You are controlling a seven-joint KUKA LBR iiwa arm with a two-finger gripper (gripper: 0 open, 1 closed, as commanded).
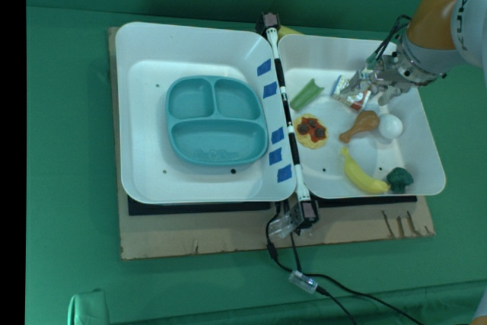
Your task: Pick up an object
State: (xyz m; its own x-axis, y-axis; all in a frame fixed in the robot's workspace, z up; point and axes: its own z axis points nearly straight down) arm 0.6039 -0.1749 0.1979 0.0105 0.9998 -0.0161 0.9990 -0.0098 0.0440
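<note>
My gripper point(356, 93) hangs over the back of the right bin point(426, 156), just above the brown toy drumstick point(359, 125). A white ball point(390, 125) lies right beside the drumstick. To the gripper's left lies a green bean-like piece point(307, 94). A small round pizza point(311, 131) sits near the divider. Along the front of the bin rest a yellow banana point(362, 175) and a dark green broccoli point(399, 179). Nothing is clearly seen in the gripper.
The left bin point(144, 164) holds a teal divided plate point(217, 120). A rod with blue tape tabs point(283, 125) runs between the bins. A yellow object point(288, 32) peeks out behind the right bin's back corner. Cables point(304, 281) trail off the bench front.
</note>
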